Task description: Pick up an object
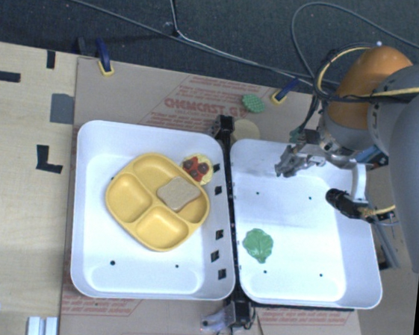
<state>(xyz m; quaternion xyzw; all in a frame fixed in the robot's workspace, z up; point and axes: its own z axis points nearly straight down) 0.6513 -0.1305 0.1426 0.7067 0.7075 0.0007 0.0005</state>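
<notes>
A green leafy toy [258, 244] lies on the floor of the right bin [346, 291], near its left wall. My gripper [291, 165] hangs over the far part of the same bin, well up and to the right of the green toy, and nothing shows between its fingers. In the left bin [86, 261] a yellow compartment plate [133, 192] holds a tan slice of bread [177, 192]. A small red and dark berry piece [197, 168] rests at the plate's far right edge.
A green flat piece [253, 103] and a pale round piece lie on the cardboard behind the bins. A black divider strip [224, 202] runs between the bins. Blue clamps hold the cardboard at the back. Cables cross the dark floor above.
</notes>
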